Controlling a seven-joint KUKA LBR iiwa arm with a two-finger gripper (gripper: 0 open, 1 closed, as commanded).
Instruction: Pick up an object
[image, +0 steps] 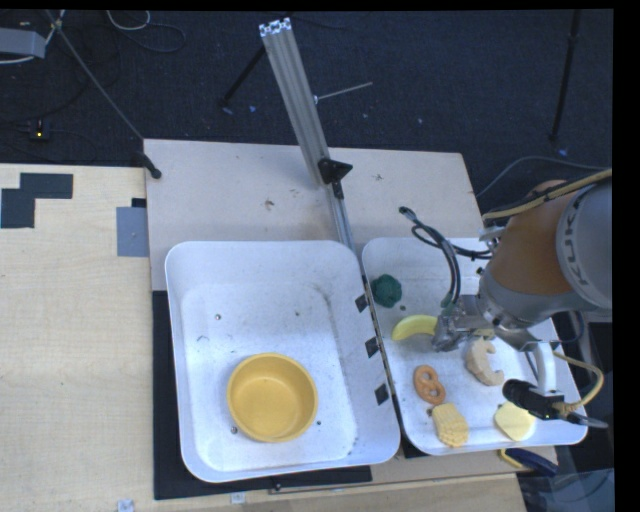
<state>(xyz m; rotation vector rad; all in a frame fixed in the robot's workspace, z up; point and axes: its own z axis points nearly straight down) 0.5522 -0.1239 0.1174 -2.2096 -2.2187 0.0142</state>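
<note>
Over on the bench, a silver aluminium rail (305, 120) is slanting down from the far edge toward the bins. Black cables (90, 75) are trailing across the dark floor (450, 80) beyond the bench's far-left corner.

My dark two-finger claw (446, 335) was too small and blurred to read. My grey arm (560, 255) covered part of the white right-hand bin (470, 440), and ran off the right edge.
</note>
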